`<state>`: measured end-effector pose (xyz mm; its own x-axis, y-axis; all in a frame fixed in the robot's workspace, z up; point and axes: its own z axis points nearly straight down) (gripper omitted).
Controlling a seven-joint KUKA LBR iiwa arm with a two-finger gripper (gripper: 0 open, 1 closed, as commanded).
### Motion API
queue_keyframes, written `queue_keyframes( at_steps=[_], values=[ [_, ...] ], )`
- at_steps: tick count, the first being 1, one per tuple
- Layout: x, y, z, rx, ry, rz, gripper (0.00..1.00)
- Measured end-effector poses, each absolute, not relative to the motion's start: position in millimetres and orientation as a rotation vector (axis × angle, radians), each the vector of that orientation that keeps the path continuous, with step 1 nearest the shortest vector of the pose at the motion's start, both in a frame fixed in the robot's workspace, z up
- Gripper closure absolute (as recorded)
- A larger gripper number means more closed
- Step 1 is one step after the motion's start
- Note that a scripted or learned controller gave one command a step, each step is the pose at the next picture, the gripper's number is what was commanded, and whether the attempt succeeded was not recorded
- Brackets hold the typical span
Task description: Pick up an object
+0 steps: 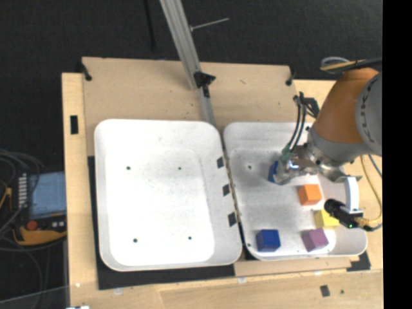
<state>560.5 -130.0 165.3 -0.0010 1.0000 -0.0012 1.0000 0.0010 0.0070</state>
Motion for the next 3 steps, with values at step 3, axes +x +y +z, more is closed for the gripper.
queue_keyframes(
  at_steps=[3],
  values=[
    [566.9, -74.2, 260.5, 2.213, 2.230, 0.004, 1.00]
  ],
)
